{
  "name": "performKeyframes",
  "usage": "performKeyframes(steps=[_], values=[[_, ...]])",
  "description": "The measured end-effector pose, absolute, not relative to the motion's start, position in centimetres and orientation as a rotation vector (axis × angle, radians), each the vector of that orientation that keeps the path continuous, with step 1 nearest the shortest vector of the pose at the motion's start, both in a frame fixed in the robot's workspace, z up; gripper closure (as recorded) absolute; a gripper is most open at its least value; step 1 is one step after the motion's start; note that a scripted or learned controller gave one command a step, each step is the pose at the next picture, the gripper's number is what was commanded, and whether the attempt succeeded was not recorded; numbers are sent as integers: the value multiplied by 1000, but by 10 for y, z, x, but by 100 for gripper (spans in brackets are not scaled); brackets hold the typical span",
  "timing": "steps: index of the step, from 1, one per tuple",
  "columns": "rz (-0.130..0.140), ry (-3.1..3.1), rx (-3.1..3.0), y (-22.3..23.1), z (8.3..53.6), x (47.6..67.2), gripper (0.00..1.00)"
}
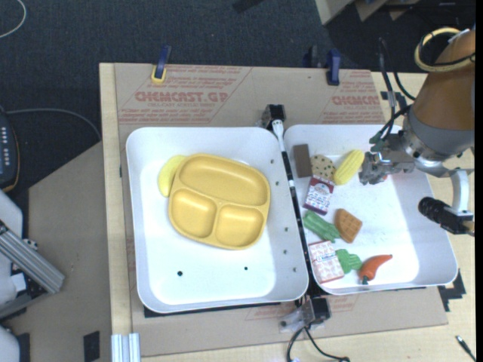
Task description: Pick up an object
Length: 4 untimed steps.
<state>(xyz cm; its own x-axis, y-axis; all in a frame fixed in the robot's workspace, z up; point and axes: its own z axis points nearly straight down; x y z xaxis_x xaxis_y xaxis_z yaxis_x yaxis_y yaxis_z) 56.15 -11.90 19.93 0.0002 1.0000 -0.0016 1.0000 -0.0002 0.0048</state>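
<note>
The tool hangs low over the right bin, near its far edge, at the end of a grey arm with an orange band that reaches in from the right. Whether it is released or clenched cannot be told — nothing is visibly held. Just beside it, toward the bin's far-left corner, lies a yellow toy corn cob, the nearest candidate for picking. Next to the corn sit a spotted cookie and a brown block. Further toward the near edge lie a small red-and-white packet, a waffle-like orange piece, a green vegetable, a second packet and a red chilli. The left bin holds a yellow divided tray — likely a drop spot. Both bins rest on the counter
</note>
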Motion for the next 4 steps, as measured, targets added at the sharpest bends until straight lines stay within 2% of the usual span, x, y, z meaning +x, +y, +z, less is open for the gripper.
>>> performKeyframes(steps=[1,2,3,4], values=[[2,2221,2218,-119,225,562,100],[4,2223,2215,-78,216,603,100],[6,2222,2214,-54,229,643,100],[3,2221,2217,-34,214,659,100]])
